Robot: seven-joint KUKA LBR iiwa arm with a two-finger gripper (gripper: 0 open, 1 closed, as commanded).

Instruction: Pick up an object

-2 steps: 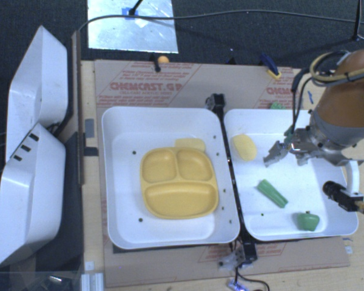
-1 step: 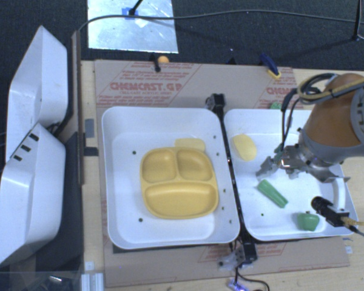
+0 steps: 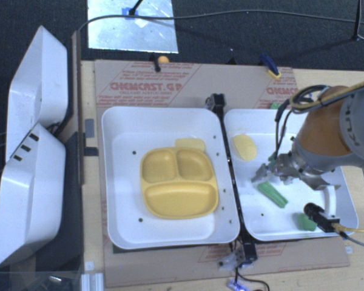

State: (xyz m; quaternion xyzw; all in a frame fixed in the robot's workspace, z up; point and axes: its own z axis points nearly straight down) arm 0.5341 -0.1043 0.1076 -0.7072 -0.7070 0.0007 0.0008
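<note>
My gripper (image 3: 266, 172) hangs low over the right bin (image 3: 255, 226), near its middle, at the end of the grey and orange arm. Just below it lies a long green block (image 3: 273, 194), slanted on the bin floor, close to the gripper but not visibly held. A pale yellow round piece (image 3: 244, 147) rests up and to the left of the gripper. At the bin's lower right sits a second, smaller green piece (image 3: 304, 222). Nothing shows in the gripper's grasp.
The left bin (image 3: 121, 223) holds a yellow divided plate (image 3: 179, 182) with a small pale yellow piece (image 3: 190, 143) by its top edge. A black divider (image 3: 227, 162) runs between the bins. A black fitting with a yellow cable (image 3: 318, 214) hangs by the smaller green piece.
</note>
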